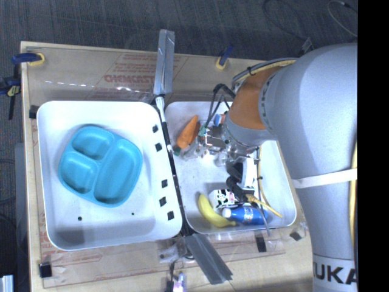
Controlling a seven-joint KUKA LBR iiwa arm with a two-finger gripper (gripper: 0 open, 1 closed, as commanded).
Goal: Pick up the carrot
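Low, pincer [197, 146] beside carrot [187, 132].

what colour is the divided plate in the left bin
Blue, seen in the camera view: the divided plate.

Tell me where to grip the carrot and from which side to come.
Grip the carrot across its thicker middle, coming straight down from above. It lies flat and slanted in the right bin, near the left wall, so the fingers should likely close across its width, not along it. The gripper hangs beside its lower end.
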